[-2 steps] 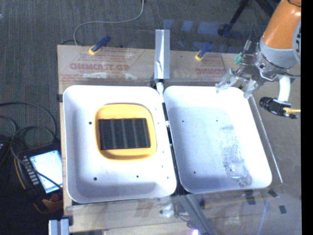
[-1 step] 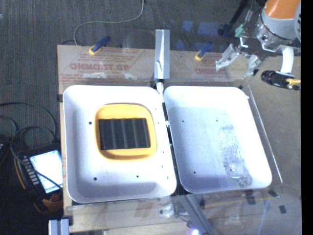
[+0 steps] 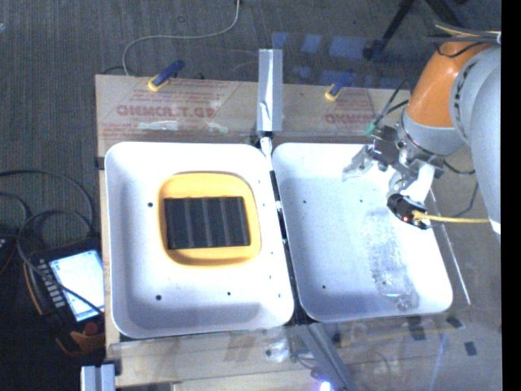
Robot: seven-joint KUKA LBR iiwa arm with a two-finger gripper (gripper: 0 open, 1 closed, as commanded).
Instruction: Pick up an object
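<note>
A yellow tray-like object (image 3: 210,221) with a black ridged centre lies flat in the middle of the left bin (image 3: 130,300). A clear plastic bottle (image 3: 387,255) lies lengthwise in the right bin (image 3: 326,251), toward its right side. My gripper (image 3: 389,169) hangs over the upper right corner of the right bin, below the orange band (image 3: 440,88) of the arm. It is above and just beyond the bottle's far end, apart from it. I see nothing held in it.
A metal divider post (image 3: 269,96) stands at the back between the bins. Blue and yellow clamps (image 3: 165,74) sit on the cardboard-covered bench behind them. A yellow cable (image 3: 456,217) runs right from the gripper. A device with a screen (image 3: 69,279) lies on the floor at left.
</note>
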